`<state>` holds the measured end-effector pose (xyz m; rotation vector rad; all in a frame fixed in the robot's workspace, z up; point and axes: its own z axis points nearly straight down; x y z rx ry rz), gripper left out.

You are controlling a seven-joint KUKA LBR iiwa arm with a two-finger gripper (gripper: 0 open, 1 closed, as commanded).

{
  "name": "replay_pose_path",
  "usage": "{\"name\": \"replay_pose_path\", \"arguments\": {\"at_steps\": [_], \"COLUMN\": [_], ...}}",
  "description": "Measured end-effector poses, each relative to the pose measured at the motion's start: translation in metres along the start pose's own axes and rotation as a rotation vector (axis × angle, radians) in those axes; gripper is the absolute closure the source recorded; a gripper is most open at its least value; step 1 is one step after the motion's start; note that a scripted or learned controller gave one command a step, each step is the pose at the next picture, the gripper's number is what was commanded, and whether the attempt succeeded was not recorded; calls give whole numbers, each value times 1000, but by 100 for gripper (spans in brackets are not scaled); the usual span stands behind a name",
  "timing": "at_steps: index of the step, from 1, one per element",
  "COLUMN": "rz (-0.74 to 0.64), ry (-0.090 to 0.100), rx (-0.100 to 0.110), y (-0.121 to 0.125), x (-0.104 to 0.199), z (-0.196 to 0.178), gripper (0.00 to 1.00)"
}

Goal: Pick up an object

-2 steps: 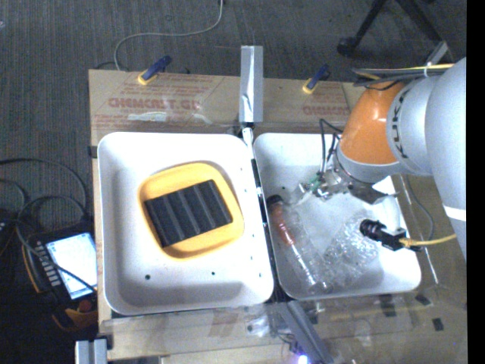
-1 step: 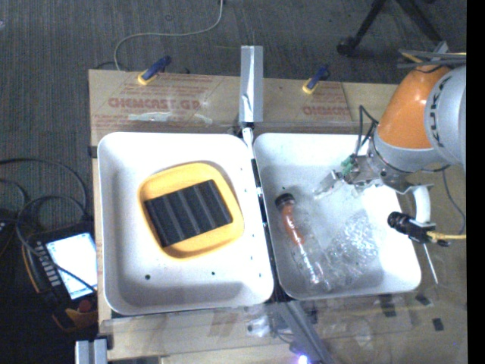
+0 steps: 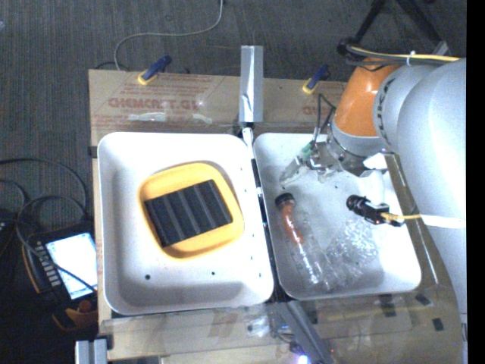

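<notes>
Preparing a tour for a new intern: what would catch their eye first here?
The yellow tray with a black ribbed centre stands out most, lying in the middle of the left bin. Next comes the arm's orange band at the right, with the gripper over the far end of the right bin, which holds a clear bottle beside crumpled clear plastic.

Brown board point(image 3: 163, 101), clamps point(image 3: 154, 69) and floor clutter
2 blue-and-yellow clamps grip the board's far edge; a lit tablet point(image 3: 70, 258) lies on the dark carpet point(image 3: 61, 21) at left, among black cables point(image 3: 30, 171).
</notes>
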<state>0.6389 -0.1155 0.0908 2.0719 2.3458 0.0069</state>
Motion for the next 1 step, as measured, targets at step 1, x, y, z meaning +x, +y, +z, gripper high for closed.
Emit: {"name": "replay_pose_path", "arguments": {"at_steps": [1], "rz": [-116], "ry": [0], "rx": [-5], "y": [-47], "x": [22], "z": [-2], "gripper": [0]}}
